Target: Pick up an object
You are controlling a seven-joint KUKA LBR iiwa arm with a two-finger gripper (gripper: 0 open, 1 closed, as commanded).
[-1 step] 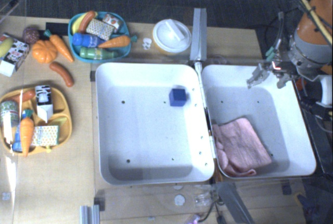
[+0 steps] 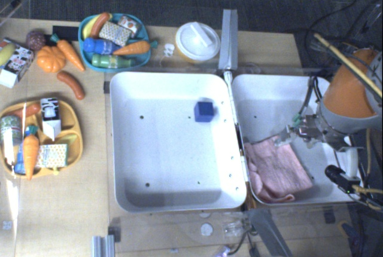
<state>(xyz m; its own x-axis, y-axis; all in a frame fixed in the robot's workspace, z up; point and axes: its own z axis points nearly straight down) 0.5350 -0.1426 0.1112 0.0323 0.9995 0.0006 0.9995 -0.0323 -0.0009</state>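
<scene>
A small blue cube (image 2: 204, 111) lies in the left bin (image 2: 137, 148), near its upper right. A crumpled pink cloth (image 2: 277, 170) rests at the bottom of the right bin (image 2: 269, 94). The arm, grey with an orange band, comes in from the right. My gripper (image 2: 289, 134) hangs low over the right bin, at the cloth's upper right edge. Whether it touches the cloth is unclear.
Outside the bins on the left sit a blue bowl (image 2: 114, 40) of toy food, a yellow plate (image 2: 42, 139) with more toys, and loose toy vegetables. A white lidded cup (image 2: 198, 40) stands behind the left bin. Cables hang at the right.
</scene>
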